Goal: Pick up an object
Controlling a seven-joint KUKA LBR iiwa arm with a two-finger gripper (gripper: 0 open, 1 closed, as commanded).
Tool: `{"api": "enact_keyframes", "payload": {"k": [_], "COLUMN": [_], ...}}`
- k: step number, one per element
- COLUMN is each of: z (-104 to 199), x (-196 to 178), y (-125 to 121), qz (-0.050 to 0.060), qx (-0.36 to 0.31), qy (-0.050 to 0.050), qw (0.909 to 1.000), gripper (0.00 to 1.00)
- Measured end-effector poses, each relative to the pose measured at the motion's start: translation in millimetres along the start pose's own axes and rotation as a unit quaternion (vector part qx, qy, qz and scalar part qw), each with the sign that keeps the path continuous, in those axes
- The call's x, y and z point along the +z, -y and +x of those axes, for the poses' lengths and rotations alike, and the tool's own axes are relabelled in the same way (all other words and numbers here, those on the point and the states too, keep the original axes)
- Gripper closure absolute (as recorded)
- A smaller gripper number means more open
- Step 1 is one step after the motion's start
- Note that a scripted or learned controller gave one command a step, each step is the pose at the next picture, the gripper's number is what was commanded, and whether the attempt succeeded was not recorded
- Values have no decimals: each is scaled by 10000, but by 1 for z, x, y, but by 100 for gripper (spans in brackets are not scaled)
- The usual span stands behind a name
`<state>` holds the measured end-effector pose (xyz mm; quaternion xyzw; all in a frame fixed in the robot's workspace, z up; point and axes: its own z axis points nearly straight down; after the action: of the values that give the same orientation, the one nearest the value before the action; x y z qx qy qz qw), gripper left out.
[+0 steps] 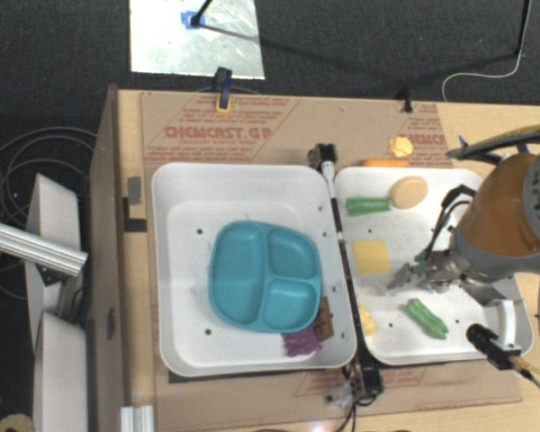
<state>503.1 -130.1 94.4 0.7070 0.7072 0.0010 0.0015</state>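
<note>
Hovering low in the right bin point(486, 354), the claw point(403, 280) shows nothing pinched; its spread cannot be told. Nearest is the yellow block point(372, 256), just up-left, lying flat.

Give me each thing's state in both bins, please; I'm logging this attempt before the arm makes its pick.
blue divided plate: lying flat in the left bin, right way up.
purple piece: lying against the plate's near edge.
green stick: lying flat in the right bin.
yellow square: lying flat.
tan round piece: resting beside the green stick.
green pod: lying free, ungrasped.
gripper: low over the right bin, holding nothing visible.
</note>
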Motion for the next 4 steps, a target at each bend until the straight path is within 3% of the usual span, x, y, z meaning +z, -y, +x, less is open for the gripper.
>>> {"api": "enact_keyframes", "payload": {"k": [1, 2, 3, 4], "z": [26, -21, -61, -55], "x": [10, 11, -50, -101], "y": [-76, -6, -151, -68], "qz": [-16, 38, -84, -2], "qx": [-42, 27, -37, 3], "qy": [-6, 6, 35, 5], "qw": [10000, 10000, 10000, 10000], "gripper": [0, 0, 0, 0]}}
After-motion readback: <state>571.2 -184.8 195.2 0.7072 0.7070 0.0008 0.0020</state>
